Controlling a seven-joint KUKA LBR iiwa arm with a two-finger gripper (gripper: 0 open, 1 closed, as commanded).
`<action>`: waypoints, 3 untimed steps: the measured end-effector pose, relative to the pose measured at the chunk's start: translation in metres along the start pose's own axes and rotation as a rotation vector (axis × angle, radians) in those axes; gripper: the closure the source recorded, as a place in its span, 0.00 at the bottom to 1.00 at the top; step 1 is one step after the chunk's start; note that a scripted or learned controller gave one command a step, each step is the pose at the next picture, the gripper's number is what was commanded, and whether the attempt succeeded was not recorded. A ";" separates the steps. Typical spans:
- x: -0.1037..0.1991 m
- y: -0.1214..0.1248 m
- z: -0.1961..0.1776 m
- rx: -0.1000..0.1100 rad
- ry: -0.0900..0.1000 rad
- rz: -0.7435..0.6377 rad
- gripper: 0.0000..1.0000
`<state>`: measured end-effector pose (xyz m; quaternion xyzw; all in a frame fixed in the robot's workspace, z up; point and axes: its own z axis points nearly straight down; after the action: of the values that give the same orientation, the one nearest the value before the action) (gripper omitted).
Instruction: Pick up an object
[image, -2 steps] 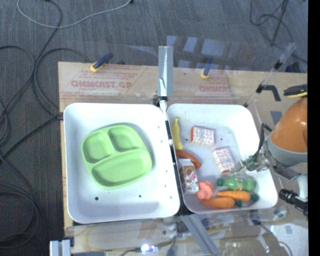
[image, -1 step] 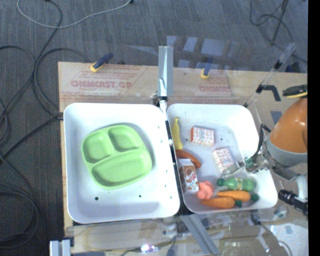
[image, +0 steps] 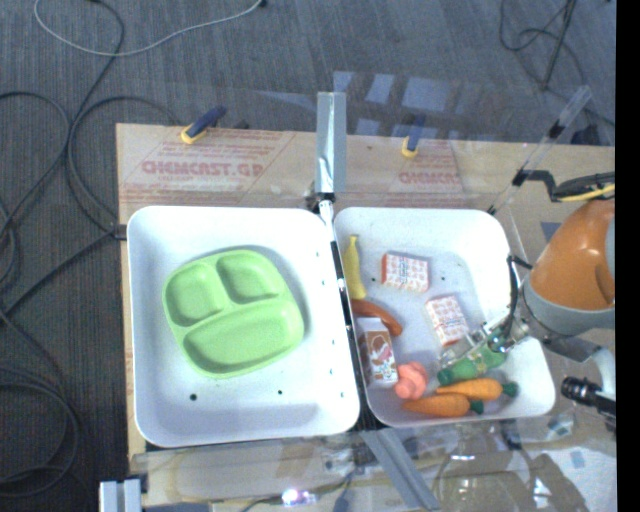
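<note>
The bench (image: 200, 165) is the biggest thing, a brown board with red printed letters, and it carries two white bins side by side. The left bin (image: 160, 400) holds a green plate (image: 235, 310) with three compartments; the plate lies flat, a little turned, near the middle of this bin.

The right bin (image: 460, 235) holds all the small things. The arm (image: 575, 275) comes in from the right, its orange band above the right rim of this bin. The gripper (image: 490, 340) is low at the right side of the bin, just above the toy vegetables. I cannot tell if its fingers are released or clenched, because the tip is small and blurred there, and no thing is seen clearly between them.

Along the left wall of the right bin lies a yellow banana (image: 353, 268), standing lengthwise. Just below it is a sausage (image: 378, 316), slanted, and under that a small carton (image: 378, 358) with a red and white label. Near the top middle is a white packet (image: 405, 271) with red print, and a second packet (image: 446, 320) lies lower and more to the right, near the gripper.

At the front edge there are two carrots: one carrot (image: 470, 389) just under the gripper, and the lower carrot (image: 438, 405) touching it. A pink toy (image: 410, 380) lies beside them on the left.
</note>
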<state>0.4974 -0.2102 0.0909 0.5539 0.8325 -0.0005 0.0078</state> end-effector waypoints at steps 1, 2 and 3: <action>0.052 0.042 -0.040 0.007 0.014 -0.035 0.00; 0.047 0.063 -0.125 0.009 0.012 0.017 0.00; 0.024 0.046 -0.141 0.008 0.010 -0.014 0.00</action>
<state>0.5289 -0.1693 0.2316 0.5480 0.8364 -0.0014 0.0013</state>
